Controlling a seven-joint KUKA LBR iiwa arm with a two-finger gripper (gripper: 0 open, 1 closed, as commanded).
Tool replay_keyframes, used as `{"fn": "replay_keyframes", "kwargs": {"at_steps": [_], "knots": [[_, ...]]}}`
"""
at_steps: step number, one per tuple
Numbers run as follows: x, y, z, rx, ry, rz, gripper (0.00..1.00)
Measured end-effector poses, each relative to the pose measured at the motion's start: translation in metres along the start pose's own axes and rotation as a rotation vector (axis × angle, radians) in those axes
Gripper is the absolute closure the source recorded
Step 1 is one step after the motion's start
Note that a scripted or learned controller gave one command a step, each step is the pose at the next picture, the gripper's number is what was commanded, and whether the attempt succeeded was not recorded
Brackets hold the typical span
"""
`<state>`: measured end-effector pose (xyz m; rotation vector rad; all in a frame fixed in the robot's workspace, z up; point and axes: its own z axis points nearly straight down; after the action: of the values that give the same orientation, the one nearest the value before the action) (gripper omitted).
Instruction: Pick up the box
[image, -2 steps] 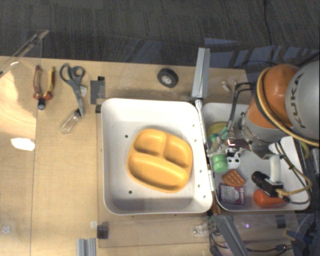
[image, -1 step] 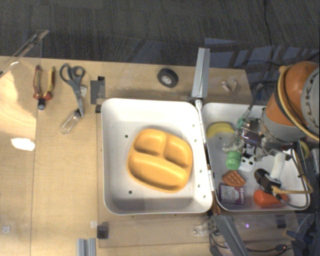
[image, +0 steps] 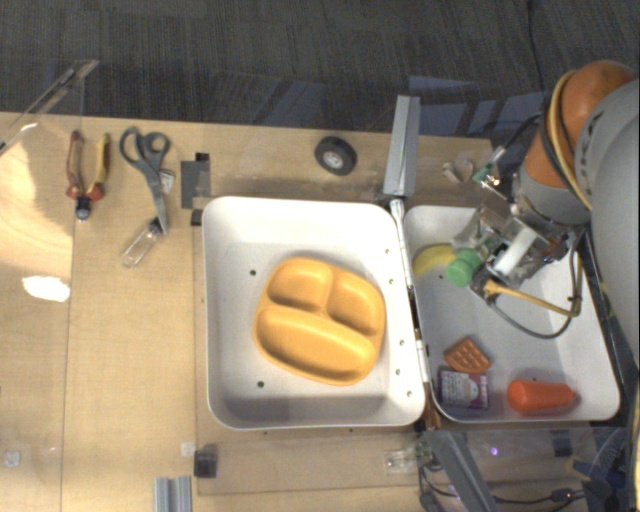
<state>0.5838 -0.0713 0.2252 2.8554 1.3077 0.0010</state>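
From above, the box (image: 463, 388) — small, purple, lying flat — sits near the front edge of the right bin (image: 600, 345), just below a waffle-like cracker (image: 467, 355) and beside an orange carrot (image: 541, 396). The gripper (image: 490, 262) hangs well apart from it, over the bin's far end beside a green piece (image: 463, 268); its opening I cannot tell. The box looks light and stiff — best pinched across its shorter sides.
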Motion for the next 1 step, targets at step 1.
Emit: {"fn": "replay_keyframes", "kwargs": {"at_steps": [1], "knots": [[0.0599, -0.0277, 0.0418, 0.002, -0.002, 0.323, 1.0]]}}
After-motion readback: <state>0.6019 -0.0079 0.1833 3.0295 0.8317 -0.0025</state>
